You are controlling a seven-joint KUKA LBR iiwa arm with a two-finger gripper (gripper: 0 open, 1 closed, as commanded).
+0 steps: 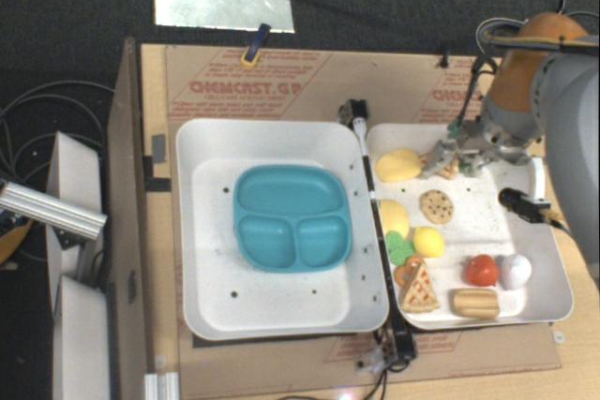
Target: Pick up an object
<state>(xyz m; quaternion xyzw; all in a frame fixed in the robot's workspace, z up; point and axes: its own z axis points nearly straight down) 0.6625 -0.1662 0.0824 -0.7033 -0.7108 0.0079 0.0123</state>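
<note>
A slanted overhead view of a bench with two shallow white bins side by side. Nearest the viewer, along the front edge of the right bin [562, 295], lie a hot-dog bun [474, 302] with its long axis running left to right, a pizza slice [419, 287], a red tomato [482, 270] and a white egg [515, 270]. A little farther back sit a yellow lemon [428, 242], a green leafy piece [400, 247], and a round cookie [436, 205] lying flat near the middle of the bin. Farther still, at the back left of that bin, rests a pale yellow lump [398, 166], wider than it is deep. The left bin [202, 201] holds a blue divided plate [292, 217]. The grey arm with its orange band enters from the right, and its gripper [450, 160] hangs low over the back of the right bin; the grip is too small and cluttered to judge, so spread or pinched cannot be told, nor whether it holds anything. The yellow lump lies just beside the gripper, toward the left of the view, and looks like the closest candidate; the cookie lies near it on the viewer's side. A short sideways shift left would likely bring the tool over the lump.
</note>
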